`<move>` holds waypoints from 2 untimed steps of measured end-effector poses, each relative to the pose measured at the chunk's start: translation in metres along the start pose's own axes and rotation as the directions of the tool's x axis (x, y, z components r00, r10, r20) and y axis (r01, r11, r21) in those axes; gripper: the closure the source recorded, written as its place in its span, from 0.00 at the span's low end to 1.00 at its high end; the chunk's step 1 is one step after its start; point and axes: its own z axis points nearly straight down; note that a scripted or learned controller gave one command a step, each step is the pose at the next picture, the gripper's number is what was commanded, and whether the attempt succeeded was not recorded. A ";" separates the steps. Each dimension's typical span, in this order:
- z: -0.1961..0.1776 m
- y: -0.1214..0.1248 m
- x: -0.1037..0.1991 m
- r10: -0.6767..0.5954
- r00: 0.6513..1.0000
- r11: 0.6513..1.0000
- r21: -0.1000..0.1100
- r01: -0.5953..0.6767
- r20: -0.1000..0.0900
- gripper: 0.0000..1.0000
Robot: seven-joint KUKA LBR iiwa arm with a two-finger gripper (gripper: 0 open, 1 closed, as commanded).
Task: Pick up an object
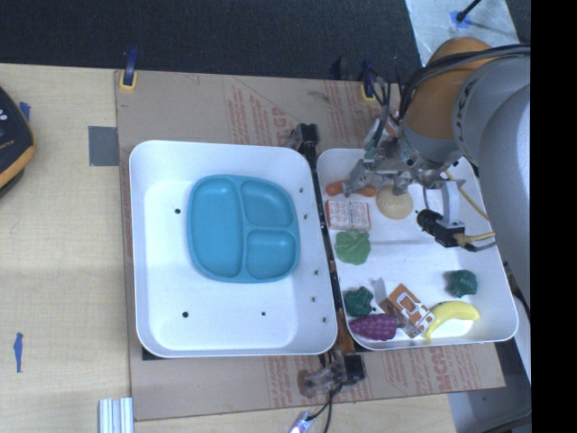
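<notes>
Two white bins (144, 242) are sitting on the surface: one blue divided plate (243, 228) is lying in one, and about nine small items (353, 247) in the other.

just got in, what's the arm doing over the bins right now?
The KUKA arm has reached in over the far end of the right bin, with its gripper low among the toy food there, near a beige round piece and an orange piece. Nothing visibly sits between its fingers. The banana, purple grapes and green pieces lie loose in that bin. The left bin holds a blue divided plate.
</notes>
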 end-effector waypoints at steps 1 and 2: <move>0.000 0.000 -0.036 0.001 1.000 1.000 -0.001 -0.001 -0.001 0.00; 0.000 0.000 -0.001 -0.001 1.000 1.000 0.000 0.001 0.000 0.00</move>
